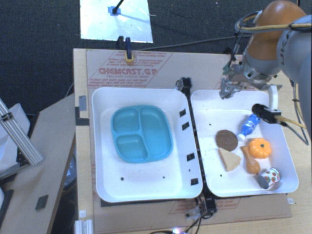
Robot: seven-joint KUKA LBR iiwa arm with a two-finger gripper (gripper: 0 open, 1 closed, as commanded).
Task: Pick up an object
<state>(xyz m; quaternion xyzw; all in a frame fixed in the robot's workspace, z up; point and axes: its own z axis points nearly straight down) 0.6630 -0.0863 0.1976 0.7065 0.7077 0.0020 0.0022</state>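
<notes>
Arm (287, 38) cut off at frame's upper right, gripper (227, 89) fingers too small to read, grey rail (17, 135) cropped at left edge.

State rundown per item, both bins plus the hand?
hand: over the right bin's far edge, holding nothing visible
blue divided plate: flat in left bin
blue bottle: on its side in right bin
brown disc: flat
tan wedge: flat, beside disc
orange pumpkin: upright
</notes>
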